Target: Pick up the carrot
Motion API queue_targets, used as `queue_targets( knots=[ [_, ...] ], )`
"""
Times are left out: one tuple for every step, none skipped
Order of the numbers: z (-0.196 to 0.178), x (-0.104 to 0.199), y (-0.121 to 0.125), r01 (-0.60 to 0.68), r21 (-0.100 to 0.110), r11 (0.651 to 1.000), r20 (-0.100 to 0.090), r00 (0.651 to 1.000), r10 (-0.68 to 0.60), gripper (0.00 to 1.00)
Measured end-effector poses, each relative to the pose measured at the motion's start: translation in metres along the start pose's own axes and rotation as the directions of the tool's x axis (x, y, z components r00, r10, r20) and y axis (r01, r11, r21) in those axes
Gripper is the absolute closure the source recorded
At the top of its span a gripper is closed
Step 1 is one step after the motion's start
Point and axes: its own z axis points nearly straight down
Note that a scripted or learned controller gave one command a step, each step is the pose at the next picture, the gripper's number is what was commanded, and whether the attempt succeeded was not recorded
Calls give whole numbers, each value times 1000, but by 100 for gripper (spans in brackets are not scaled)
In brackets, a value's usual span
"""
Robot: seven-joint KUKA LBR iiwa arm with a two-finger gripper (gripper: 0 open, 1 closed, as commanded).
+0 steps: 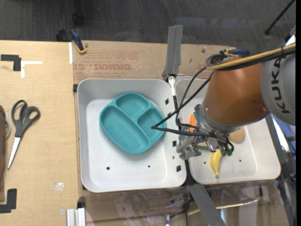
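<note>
Now carrot (192,120) just above gripper (189,149).

A robotics lab: pale plywood bench (42,140), grey-handled steel scissors (19,121), taped cardboard sheet (117,62), dark carpet floor (141,8).

Dark carpet (141,8) runs across the top of the frame. At left a pale wooden bench (37,135) bears scissors (19,124); brown cardboard (122,62) lies at upper middle, behind the bins.
</note>
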Motion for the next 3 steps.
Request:
queue_targets(
  knots=[
    [7, -13, 35, 240, 0, 971, 1, 971, -240, 100],
    [-80, -34, 85, 91, 0, 996, 2, 996, -91, 100],
    [103, -44, 69, -234, -2, 972, 4, 972, 234, 100]
  ],
)
